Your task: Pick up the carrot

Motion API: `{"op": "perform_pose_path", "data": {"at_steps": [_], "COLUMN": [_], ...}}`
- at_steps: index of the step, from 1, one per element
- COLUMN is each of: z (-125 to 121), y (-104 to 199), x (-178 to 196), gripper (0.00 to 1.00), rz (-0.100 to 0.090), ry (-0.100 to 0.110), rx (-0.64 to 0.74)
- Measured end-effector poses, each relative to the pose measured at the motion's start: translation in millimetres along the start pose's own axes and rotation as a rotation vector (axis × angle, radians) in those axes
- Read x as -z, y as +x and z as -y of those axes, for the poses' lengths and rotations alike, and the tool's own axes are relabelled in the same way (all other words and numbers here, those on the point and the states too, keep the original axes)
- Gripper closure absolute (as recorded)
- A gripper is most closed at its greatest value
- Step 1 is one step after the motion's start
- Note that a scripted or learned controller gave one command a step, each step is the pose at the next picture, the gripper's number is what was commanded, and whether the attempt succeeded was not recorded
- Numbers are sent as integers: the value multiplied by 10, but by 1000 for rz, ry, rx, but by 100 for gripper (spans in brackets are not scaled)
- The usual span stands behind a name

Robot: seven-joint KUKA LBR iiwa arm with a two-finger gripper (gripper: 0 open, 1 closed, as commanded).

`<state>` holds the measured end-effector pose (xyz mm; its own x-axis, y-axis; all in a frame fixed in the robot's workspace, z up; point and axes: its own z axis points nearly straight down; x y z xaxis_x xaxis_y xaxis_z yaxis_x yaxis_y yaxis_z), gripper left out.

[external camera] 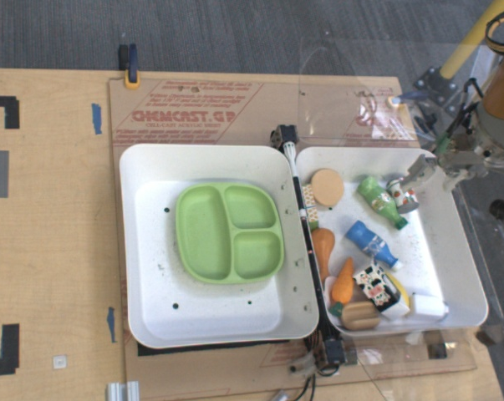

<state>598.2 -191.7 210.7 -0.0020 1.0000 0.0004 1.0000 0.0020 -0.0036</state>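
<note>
1. Nearest the front edge of the desk, the right bin holds a tight cluster in its front-left corner: a brown bun-like piece, a black-and-white cow-patterned toy with something yellow tucked under it, and a white block. They lie jumbled, as if tipped in rather than arranged.
2. The carrot lies just behind the bun, close to the right bin's left wall, its thick orange end toward the front and its narrow end pointing back. The cow toy sits just beside it, so a grasp there looks crowded.
3. A second orange piece lies a little farther back along the same wall; what it is cannot be made out.
4. Mid-bin lie a blue bottle-like item, a green bottle and a tan round disc.
5. The left bin carries a green divided plate, centred.
6. The pincer hangs over the right bin's back-right corner, well apart from the carrot. Whether it is apart or together I cannot tell; it is small and blends with the bin rim, and the arm is cut off at the right.
</note>
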Motion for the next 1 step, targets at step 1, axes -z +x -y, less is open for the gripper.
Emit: {"op": "perform_pose_path", "data": {"at_steps": [1], "z": [95], "y": [851], "x": [-86], "gripper": [0], "rz": [-4], "ry": [7], "rx": [-365]}}
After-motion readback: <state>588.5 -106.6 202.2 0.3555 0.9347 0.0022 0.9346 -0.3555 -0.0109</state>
